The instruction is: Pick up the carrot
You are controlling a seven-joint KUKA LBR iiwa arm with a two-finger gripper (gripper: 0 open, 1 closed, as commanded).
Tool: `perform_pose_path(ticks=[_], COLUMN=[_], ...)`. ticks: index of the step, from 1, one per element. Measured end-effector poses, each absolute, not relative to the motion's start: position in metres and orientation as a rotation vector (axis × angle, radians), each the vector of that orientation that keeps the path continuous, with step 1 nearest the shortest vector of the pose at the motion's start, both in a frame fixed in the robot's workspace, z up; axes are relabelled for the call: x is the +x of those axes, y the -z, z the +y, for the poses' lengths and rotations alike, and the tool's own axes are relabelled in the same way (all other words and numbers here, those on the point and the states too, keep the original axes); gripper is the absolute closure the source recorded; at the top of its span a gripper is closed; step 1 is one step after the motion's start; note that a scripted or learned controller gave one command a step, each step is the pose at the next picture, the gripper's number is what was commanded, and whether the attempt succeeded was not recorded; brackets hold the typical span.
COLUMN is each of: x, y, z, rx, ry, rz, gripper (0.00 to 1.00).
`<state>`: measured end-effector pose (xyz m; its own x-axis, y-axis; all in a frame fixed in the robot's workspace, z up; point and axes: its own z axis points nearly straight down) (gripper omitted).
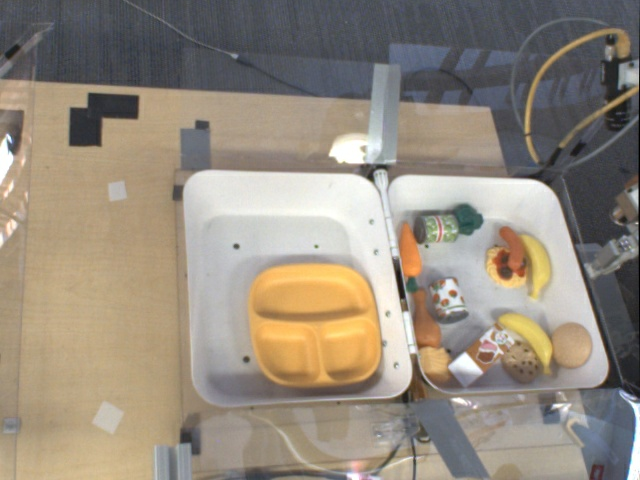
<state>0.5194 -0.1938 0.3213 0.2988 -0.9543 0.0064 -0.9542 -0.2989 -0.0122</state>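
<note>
Nearest the camera, the front lip of the right bin [585,380] is showing smooth, glossy white plastic with rounded corners. Crowding its 6 o'clock zone: a speckled brown cookie [521,362], a curved yellow banana [530,336], a round tan bun [572,345] at 5 o'clock, and a small printed carton [480,354] lying tilted.

In the left bin [215,288], a matte yellow-orange tray [314,322] is sitting toward 6 o'clock; it is a rounded rectangle, moulded into three shallow compartments.

Mid-bin on the right, a small cylindrical can [447,299] with a red-patterned label is lying tilted. At 3 o'clock a second banana [540,263] is curving beside a flat yellow food piece topped with red [508,265].

The carrot [410,251] is lying along the right bin's 9 o'clock wall, just beside the divider: a smooth orange tapered cone, long axis running near to far, with a dark green stub at its near end. A second orange-brown elongated piece [427,326] is lying nearer along the same wall.

Farther, at 12 o'clock, a green-capped jar [445,227] is lying on its side.

The surface [100,298] is showing pale wood grain.

A metallic part [610,256] is sitting at the frame's 3 o'clock edge; claw state: cannot tell.
</note>
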Motion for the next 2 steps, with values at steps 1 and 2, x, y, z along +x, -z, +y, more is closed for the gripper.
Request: perform_pose_path(ticks=[1, 2], x=[0.492, 0.554], y=[-0.264, -0.326], z=[-0.192, -0.188], rx=[-2.704, -2.882], ry=[0.003, 0.013], rz=[1.593, 1.238], gripper=[1.0, 1.0])
